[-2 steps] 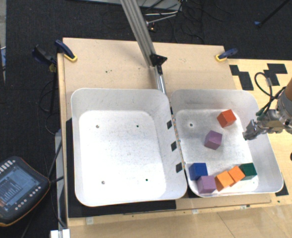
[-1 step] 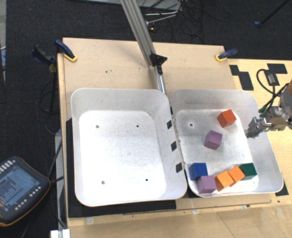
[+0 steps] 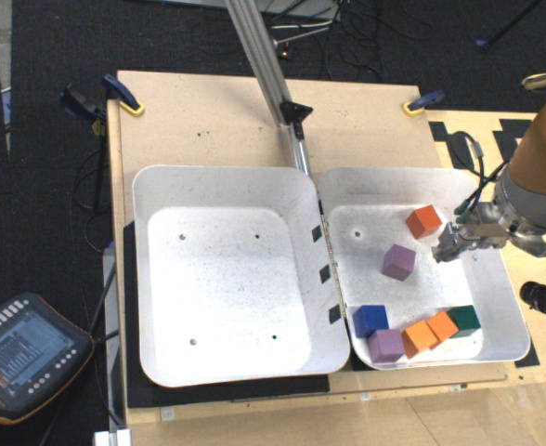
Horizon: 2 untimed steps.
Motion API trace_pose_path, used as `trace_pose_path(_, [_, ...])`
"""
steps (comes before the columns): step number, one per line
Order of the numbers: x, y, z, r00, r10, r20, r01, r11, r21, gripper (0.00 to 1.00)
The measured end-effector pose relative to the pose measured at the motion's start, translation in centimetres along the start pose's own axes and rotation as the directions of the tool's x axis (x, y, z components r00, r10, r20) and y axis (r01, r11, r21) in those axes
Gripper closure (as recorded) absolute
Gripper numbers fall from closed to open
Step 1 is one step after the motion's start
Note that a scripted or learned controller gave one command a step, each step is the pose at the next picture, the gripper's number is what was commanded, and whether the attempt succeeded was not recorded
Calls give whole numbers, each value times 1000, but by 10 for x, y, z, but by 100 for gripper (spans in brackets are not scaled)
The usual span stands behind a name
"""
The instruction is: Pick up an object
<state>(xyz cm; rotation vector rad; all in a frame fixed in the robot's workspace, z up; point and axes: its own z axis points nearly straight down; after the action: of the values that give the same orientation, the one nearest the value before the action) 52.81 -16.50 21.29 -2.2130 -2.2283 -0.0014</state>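
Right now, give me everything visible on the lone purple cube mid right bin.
The purple cube is a small, matte, lavender block that looks like foam or painted wood. It sits turned at an angle to the walls of the right bin, on the speckled white floor near the middle. It stands alone, touching no other block. The orange cube lies up and to its right, apart from it. The gripper hangs to its right, not in contact.

The right bin [image 3: 496, 277] holds 6 small blocks: an orange cube [image 3: 424, 221] at its upper middle and a purple cube [image 3: 398, 262] just below and left of it, both tilted. Along the bin's lower edge lie a blue cube [image 3: 370, 320], a purple block [image 3: 386, 345], an orange block [image 3: 422, 334] and a green block [image 3: 463, 321], clustered in a rough row.
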Motion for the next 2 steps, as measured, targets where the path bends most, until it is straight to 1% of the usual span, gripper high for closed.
trace_pose_path(1, [52, -4, -13, 1000, -1, -1, 1, 1000, -1, 100])
trace_pose_path(2, [102, -11, -5, 1000, -1, -1, 1, 1000, 1, 100])
